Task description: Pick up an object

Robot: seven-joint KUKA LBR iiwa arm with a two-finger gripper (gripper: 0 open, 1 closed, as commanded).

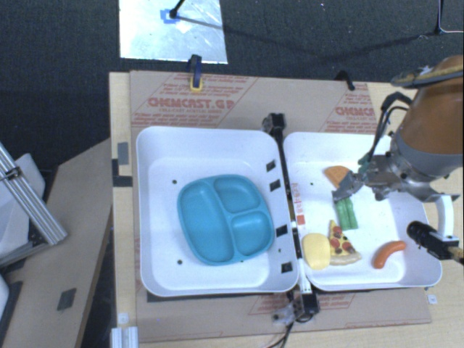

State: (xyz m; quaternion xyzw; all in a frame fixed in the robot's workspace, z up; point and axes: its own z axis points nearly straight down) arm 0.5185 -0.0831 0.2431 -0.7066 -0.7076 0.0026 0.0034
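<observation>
Hand (346, 188): over the right bin (417, 278), just above the green piece (346, 214); whether it is open or closed cannot be told.
Green piece: small toy block lying flat mid-bin, nearest target; probably light, stiff, smooth plastic; best pinched across its narrow width.
Neighbours: orange wedge (338, 174) behind; pizza slice (342, 246) and yellow lump (316, 250) in front; sausage (389, 254) apart.
Left bin (156, 151): holds a blue divided plate (225, 219).

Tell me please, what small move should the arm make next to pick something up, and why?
Probably lower the hand a little onto the green object. The hand hovers in the right bin just above that object's upper end, with nothing visibly between its fingers, and the orange piece lies just beside it.
</observation>
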